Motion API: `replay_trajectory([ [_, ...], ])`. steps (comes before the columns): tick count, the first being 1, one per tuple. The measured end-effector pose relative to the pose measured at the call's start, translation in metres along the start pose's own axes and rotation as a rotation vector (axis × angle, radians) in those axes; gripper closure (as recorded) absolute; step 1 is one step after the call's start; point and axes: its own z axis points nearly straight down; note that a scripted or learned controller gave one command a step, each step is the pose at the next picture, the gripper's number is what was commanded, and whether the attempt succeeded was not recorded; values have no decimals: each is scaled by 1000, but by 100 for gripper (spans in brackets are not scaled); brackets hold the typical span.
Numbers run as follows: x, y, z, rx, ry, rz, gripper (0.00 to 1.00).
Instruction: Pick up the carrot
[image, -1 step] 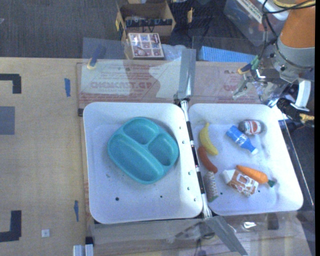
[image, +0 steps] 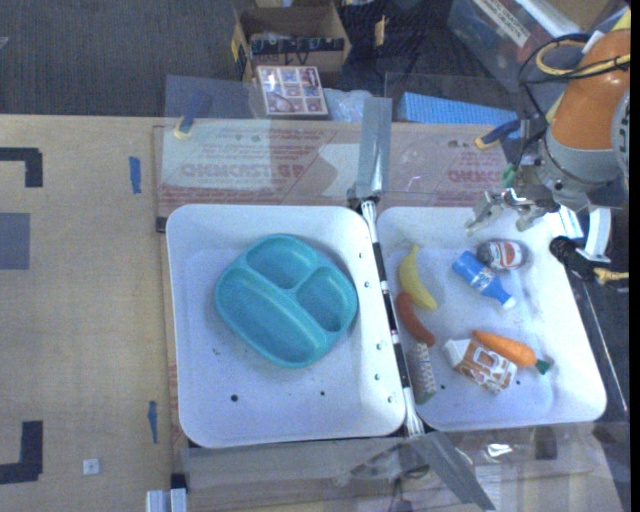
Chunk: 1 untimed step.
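- The carrot (image: 512, 349) lies in the right bin (image: 575, 400), near its front edge, touching a small carton (image: 482, 364).
- The gripper (image: 512, 208) hovers over the bin's far edge, fingers spread and holding nothing, apparently ready for a descent.

Bench (image: 80, 300) with two white bins (image: 200, 400)

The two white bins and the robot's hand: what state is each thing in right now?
hand: open, above the right bin's far edge, holding nothing
carrot: lying flat in the right bin, untouched
banana: lying by the divider
blue bottle: on its side
can: on its side
carton: flat, touching the carrot
teal plate: right way up in the left bin
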Motion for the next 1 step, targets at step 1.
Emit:
replay_trajectory([
  [1, -38, -54, 13, 1, 1, -75, 0],
])
